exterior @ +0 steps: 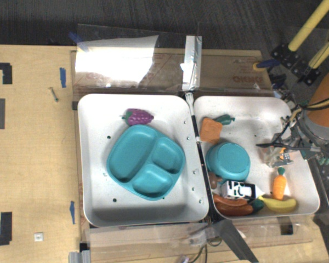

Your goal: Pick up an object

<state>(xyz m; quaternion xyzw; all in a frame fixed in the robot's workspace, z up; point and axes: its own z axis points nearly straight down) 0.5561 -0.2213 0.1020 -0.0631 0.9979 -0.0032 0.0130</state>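
On the bench, my gripper is hanging over the right bin; grip state unclear. The carrot and banana are crowding together, risking a fumble.

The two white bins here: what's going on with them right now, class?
A robot arm reaches in from the right, its hand low over the right bin, near the toy carrot. That bin also has a teal bowl and a banana. The left bin has a teal divided plate and purple grapes. Nothing looks lifted yet.
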